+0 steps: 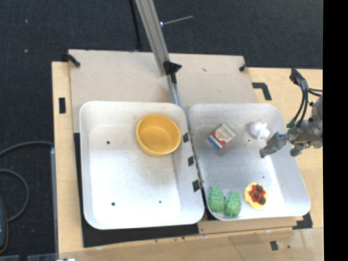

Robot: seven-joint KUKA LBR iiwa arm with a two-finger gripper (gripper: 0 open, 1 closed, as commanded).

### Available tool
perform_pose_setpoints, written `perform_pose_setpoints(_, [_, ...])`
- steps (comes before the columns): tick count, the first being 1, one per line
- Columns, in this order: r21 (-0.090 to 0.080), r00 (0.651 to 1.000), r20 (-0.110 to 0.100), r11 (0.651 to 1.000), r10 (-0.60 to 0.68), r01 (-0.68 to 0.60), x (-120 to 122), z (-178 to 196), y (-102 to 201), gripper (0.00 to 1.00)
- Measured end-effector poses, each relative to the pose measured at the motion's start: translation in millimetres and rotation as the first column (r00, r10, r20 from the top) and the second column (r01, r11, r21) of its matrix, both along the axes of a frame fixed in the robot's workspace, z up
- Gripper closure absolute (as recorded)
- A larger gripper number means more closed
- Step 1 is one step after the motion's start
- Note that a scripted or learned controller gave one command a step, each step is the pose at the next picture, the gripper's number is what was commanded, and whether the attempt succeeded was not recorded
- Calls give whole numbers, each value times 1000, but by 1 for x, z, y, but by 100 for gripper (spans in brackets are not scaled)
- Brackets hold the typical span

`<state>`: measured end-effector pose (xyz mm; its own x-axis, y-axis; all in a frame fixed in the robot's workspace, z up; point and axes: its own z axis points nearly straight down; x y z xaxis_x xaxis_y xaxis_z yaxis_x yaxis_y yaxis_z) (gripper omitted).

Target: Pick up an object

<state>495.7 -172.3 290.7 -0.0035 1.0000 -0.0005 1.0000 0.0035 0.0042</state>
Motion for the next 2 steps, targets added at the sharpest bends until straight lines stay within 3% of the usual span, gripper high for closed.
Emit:
perform_pose_setpoints(1, [0, 1000, 0, 1000, -2, 2, 0, 0, 0, 0])
perform_pose_setpoints(2, [-1, 1000, -7, 1000, -5, 5, 10, -50, 2, 0])
